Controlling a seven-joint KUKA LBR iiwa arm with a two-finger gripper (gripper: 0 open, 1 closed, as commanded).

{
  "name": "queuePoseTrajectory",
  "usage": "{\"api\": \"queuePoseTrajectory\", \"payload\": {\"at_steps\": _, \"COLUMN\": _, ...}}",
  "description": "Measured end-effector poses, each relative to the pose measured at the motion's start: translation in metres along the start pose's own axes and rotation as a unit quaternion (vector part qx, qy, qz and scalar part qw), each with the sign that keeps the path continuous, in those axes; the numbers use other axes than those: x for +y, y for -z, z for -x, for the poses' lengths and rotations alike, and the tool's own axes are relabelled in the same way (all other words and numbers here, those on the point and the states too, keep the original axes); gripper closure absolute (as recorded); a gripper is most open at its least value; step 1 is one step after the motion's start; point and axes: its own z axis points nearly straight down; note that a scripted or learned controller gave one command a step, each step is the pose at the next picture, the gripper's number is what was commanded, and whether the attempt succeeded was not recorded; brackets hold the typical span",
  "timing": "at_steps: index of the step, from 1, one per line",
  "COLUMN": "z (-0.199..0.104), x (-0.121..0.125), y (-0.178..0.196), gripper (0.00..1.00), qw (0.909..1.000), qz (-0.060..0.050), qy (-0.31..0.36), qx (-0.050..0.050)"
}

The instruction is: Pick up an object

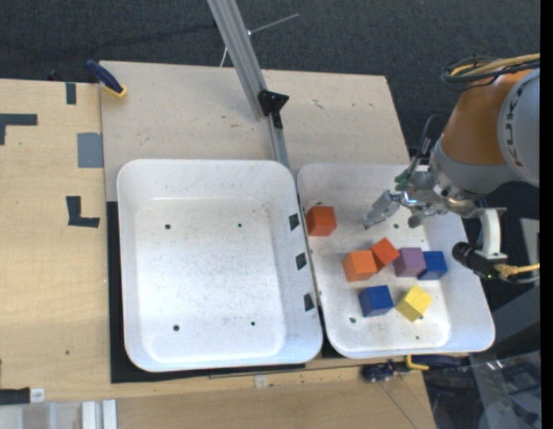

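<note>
The right bin holds several small cubes. An orange-red cube sits alone near its left wall. Further down, an orange cube, a red-orange cube, a purple cube and a blue cube lie in a tight row. Below them are another blue cube and a yellow cube. My gripper hovers over the bin's upper middle, just above the row, open with nothing between its fingers.
The left bin stands beside the right one. A slanted metal pole crosses the bench's back and ends at a black clamp near the bins' junction. A blue and yellow tool lies at the back left.
</note>
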Motion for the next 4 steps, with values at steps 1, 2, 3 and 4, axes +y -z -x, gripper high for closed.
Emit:
{"api": "queuePoseTrajectory", "payload": {"at_steps": 1, "z": 0.004, "x": 0.000, "y": -0.064, "gripper": 0.00, "qw": 1.0000, "qz": -0.001, "qy": 0.000, "qx": 0.000}}
{"api": "queuePoseTrajectory", "payload": {"at_steps": 2, "z": 0.003, "x": 0.001, "y": -0.050, "gripper": 1.00, "qw": 1.0000, "qz": 0.002, "qy": 0.001, "qx": 0.001}}
{"api": "queuePoseTrajectory", "payload": {"at_steps": 3, "z": 0.001, "x": 0.007, "y": 0.012, "gripper": 1.00, "qw": 1.0000, "qz": 0.006, "qy": 0.001, "qx": 0.000}}
{"api": "queuePoseTrajectory", "payload": {"at_steps": 4, "z": 0.001, "x": 0.008, "y": 0.065, "gripper": 1.00, "qw": 1.0000, "qz": 0.006, "qy": 0.001, "qx": -0.001}}
